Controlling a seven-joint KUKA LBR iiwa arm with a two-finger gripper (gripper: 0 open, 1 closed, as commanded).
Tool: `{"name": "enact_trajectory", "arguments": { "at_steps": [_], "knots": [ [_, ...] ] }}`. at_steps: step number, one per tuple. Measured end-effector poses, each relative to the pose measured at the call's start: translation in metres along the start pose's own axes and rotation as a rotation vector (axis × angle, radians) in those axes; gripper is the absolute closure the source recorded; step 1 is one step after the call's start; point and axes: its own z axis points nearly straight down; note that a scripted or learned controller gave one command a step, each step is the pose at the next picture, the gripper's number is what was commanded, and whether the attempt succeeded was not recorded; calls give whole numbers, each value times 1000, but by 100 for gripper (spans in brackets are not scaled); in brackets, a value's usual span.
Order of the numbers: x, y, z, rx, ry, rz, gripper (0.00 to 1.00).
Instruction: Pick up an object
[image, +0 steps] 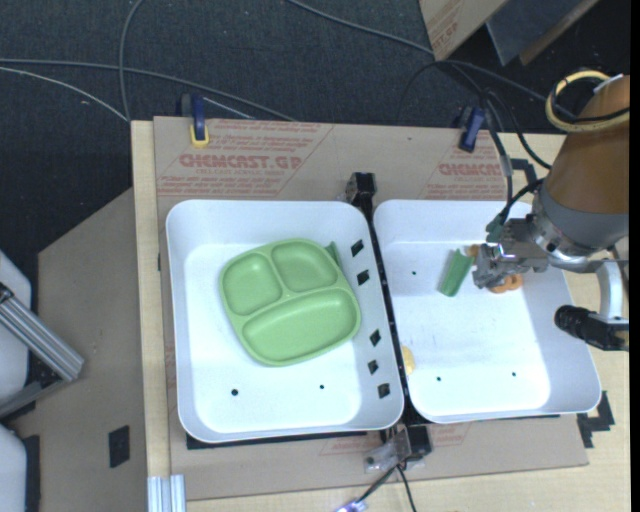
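Camera view: two white bins sit side by side on the bench. The left bin (200, 300) holds a green divided plate (290, 300), lying flat near its middle. In the right bin (500, 370), a small green block (455, 272) lies tilted near the upper middle. The gripper (495, 268) is just beside it, over a small orange object (507, 283). Whether it is apart or together, cannot tell.

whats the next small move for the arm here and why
Probably a short nudge toward the green block before lowering. The end effector hangs low in the right bin, just beside the block and over a small orange piece; nothing shows between its fingers, so it looks off target.
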Motion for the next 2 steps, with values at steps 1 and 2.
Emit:
{"name": "enact_trajectory", "arguments": {
  "at_steps": [1, 2],
  "knots": [
    [55, 7, -10, 1, 3, -5, 100],
    [102, 16, 1, 4, 2, -3, 100]
  ]
}}
